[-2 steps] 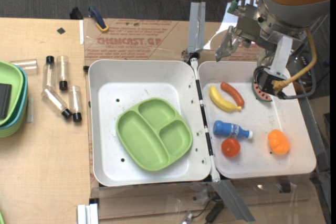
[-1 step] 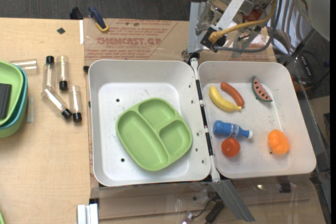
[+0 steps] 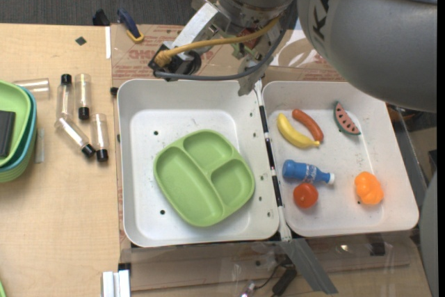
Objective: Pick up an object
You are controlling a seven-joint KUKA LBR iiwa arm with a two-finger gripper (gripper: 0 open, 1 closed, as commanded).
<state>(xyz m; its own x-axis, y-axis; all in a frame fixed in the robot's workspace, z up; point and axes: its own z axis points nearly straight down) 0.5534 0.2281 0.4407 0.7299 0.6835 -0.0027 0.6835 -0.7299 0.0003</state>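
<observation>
A: Right bin (image 3: 396,219) contents?
B: Yellow banana (image 3: 295,133) touching red sausage (image 3: 308,124) near the back; watermelon slice (image 3: 346,119) further right. Blue bottle (image 3: 306,172) lying flat mid-bin, red tomato (image 3: 305,196) just in front, touching or nearly so. Orange fruit (image 3: 368,188) toward the right wall.
A: Left bin (image 3: 132,170)?
B: Green divided plate (image 3: 204,177), three compartments, flat on the floor.
A: Arm?
B: Wrist high over the back rim between the bins, orange band uppermost. Jaws: state cannot be told, tips hidden under the wrist body and cabling. Nothing seen pinched.
A: Tabletop (image 3: 55,219)?
B: Clear vials (image 3: 82,119) with black caps left of the bins; stacked green trays (image 3: 15,132) at far left.
</observation>
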